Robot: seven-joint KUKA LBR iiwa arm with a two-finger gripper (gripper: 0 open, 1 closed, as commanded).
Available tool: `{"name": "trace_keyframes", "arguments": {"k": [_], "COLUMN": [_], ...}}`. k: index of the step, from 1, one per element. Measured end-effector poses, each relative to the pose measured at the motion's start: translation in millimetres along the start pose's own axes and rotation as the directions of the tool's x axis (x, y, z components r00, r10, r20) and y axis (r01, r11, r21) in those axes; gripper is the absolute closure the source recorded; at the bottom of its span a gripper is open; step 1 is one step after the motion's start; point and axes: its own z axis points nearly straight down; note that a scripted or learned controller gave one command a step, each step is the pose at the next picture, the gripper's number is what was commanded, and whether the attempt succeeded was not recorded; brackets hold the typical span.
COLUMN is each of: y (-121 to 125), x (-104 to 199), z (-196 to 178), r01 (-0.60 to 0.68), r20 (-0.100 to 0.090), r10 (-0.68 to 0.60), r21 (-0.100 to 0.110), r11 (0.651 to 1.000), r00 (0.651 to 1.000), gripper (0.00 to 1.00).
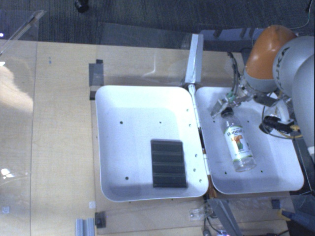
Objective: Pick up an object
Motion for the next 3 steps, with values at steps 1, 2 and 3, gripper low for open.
{"name": "trace_keyframes", "arguments": {"k": [1, 2, 3], "y": [0, -7, -41], "x": [0, 6, 9], "z": [0, 7, 8], "r01": [0.000, 0.111, 0.106], "r20": [0.000, 0.018, 0.016], "r10": [0.000, -0.111, -0.106], "r21": [0.000, -0.004, -0.011], "r11": [1.000, 0.994, 0.994], "r00": [1.000, 0.994, 0.994], "gripper": [0.00, 0.00, 0.00]}}
